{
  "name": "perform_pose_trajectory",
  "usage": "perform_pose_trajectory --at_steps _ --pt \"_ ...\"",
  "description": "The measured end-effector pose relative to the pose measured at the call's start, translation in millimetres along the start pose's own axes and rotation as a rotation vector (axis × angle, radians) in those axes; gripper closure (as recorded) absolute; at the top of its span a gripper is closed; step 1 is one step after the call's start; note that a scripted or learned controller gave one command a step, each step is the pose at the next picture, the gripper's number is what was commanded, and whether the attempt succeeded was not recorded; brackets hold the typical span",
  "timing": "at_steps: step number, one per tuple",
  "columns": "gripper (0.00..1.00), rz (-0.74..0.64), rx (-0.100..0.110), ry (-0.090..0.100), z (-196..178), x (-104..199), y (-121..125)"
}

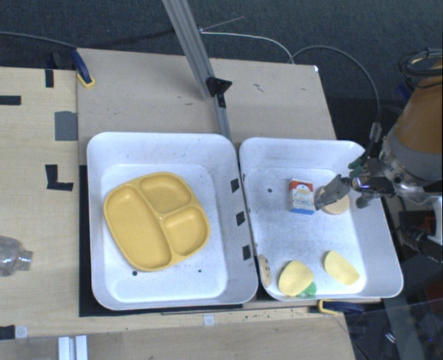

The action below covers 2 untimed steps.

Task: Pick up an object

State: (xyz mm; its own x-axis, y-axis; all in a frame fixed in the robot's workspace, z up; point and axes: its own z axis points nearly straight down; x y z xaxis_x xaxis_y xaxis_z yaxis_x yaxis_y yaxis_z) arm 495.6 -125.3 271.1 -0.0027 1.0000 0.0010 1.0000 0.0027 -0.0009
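In the right bin [371, 238] a small red, white and blue box [301, 196] lies near the middle. Just right of it sits a pale tan round object [338, 205]. My gripper [330, 193] hangs over that tan object, reaching in from the right, with its tip close to the box's right side. Two yellow lumps lie near the bin's front wall, one [295, 277] on the left and one [342, 268] on the right. A bit of green [308, 292] peeks out under the left lump.
The left bin [101, 163] holds a yellow divided plate [156, 219]. A clear plastic bottle [2, 254] lies on the bench at the far left. A grey metal pole [191, 40] slants across the back, above the bins' divide.
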Motion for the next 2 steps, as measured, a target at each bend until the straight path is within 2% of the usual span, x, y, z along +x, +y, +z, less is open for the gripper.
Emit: perform_pose_trajectory --at_steps 1,2 --pt "0.00 0.001 0.002 -0.003 41.0 -16.0 56.1" --pt "1.00 0.000 0.000 -0.001 28.9 -14.5 55.4"
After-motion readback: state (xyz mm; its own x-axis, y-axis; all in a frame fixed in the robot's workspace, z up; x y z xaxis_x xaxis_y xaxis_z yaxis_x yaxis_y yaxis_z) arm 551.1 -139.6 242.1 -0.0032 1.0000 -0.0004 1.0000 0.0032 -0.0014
